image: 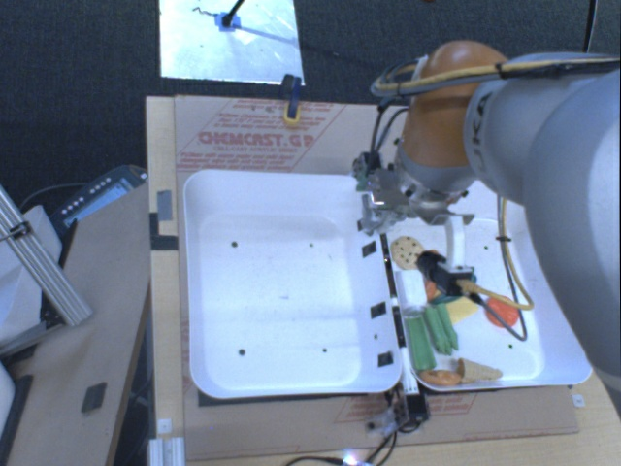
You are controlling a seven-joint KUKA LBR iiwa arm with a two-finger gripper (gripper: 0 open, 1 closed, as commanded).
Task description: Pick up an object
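My gripper (376,219) hangs over the far left corner of the right bin (543,357), close to the divider between the two bins. Just below it lies a round tan cracker (405,251) with dark dots. Further toward the front are a small orange piece (412,287), a green bundle of long pods (434,326), a yellow piece (468,309) and a red piece (503,312). A tan cone (481,369) and an orange slice (441,379) lie at the bin's front edge. Nothing shows between the gripper and the items.
The left bin (281,280) sits beside the right one, with black clips (376,311) along the shared rim. The big grey arm (543,134) covers the right bin's far right part. Cardboard (252,139) lies under both bins.
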